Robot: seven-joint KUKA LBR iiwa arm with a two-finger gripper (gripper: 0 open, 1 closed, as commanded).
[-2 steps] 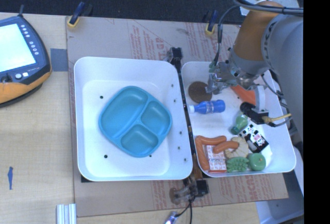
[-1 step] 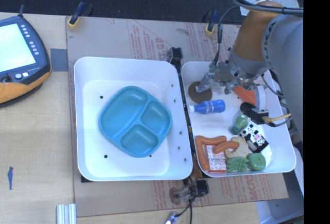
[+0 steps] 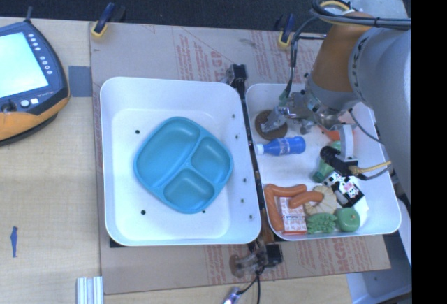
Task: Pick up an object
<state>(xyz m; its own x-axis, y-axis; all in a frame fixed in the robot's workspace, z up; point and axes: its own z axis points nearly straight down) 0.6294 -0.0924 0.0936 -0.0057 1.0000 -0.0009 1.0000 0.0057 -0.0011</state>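
Gripper (image 3: 297,112) is down in the back of the right bin (image 3: 391,222), can't tell its grip state, with a brown disc (image 3: 269,125) right beside it and the small blue-capped bottle (image 3: 282,147) just in front.

No text can be read. The cardboard sheet (image 3: 183,51) under the bins bears faint red printing, too blurred to make out; the small red packet (image 3: 292,216) likewise shows illegible marks.
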